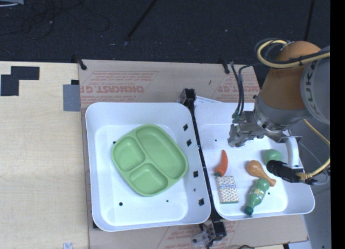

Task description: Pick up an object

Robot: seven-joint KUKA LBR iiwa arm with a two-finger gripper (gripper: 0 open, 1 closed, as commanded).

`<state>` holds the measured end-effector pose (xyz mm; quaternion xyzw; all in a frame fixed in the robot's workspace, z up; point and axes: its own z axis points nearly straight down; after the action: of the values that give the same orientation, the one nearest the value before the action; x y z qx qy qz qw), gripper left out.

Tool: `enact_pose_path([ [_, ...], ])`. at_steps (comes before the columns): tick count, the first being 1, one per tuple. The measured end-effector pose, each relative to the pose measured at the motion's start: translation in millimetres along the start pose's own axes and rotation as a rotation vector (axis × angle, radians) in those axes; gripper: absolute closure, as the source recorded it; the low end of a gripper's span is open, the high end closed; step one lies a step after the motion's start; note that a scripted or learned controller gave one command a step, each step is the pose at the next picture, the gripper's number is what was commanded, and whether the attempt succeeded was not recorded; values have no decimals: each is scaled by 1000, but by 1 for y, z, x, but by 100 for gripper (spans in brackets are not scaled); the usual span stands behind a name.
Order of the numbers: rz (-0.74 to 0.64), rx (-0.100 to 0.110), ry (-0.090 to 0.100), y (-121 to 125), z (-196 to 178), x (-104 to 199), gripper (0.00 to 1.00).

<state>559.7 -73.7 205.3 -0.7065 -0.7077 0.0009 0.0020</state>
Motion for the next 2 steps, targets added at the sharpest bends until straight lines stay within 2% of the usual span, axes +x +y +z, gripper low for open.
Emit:
enact_pose_path([
  [1, 0, 1, 0, -9, -2, 42, 100],
  [2, 0, 2, -1, -7, 5, 94, 100],
])
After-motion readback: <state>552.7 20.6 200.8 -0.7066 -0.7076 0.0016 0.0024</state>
